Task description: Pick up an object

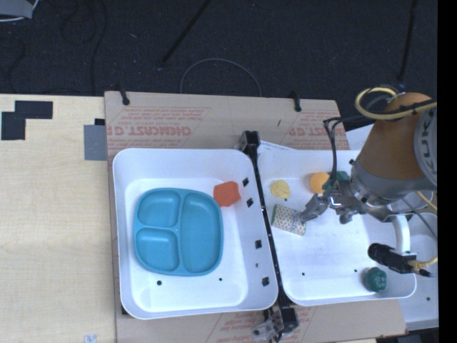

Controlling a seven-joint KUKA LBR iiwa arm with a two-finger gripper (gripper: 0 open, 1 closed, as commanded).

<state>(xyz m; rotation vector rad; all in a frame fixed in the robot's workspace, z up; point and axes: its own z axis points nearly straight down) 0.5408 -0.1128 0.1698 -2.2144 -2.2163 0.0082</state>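
Starting out at 9 o'clock, the pale tabletop (50, 234) is lying bare beside the left bin (235, 281). That bin is carrying a blue divided plate (178, 231), with an orange-red block (227, 193) sitting just off the plate's 1 o'clock corner.

Crossing the black clips between the bins, we're coming into the right bin (328, 270), and this is where it's happening. A yellow lump (280, 189) is resting near the dividing wall. Just below it, a speckled flat pad (288, 220) is lying with its long axis running from 10 to 4 o'clock.

The hand (314, 207) is hovering right beside that pad's near corner, so the pad is sitting at roughly 8 o'clock from it, and it's looking like the likeliest target. The yellow lump is off at 10 o'clock, and an orange ball (318, 181) is waiting at 12 o'clock, close to the wrist. Whether the hand is wide or narrow, I cannot tell from this angle, and nothing is showing as held.

Room is looking tight towards the dividing wall at 9 o'clock, but the bin floor is lying open at 6 o'clock. Far out at 4 o'clock, a green ball (375, 279) is tucked against the bin's rim, well apart.
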